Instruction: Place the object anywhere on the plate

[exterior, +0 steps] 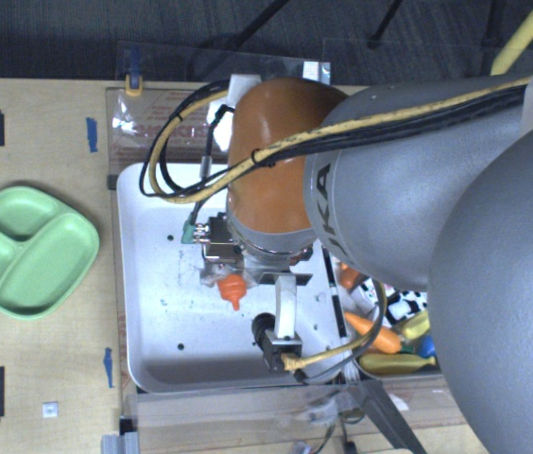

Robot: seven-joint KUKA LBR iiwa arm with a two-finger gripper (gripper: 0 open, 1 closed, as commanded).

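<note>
Two white bins [144, 282] sit on a wooden bench [59, 386] beside a green plate [25, 251]; whether the jaws are clenched, I cannot tell.

Green plate [28, 252], white bin [153, 282], orange object [232, 289]

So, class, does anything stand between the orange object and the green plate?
Only the white bin's left wall: the orange object is inside the bin, the green plate outside on the bench.
</note>
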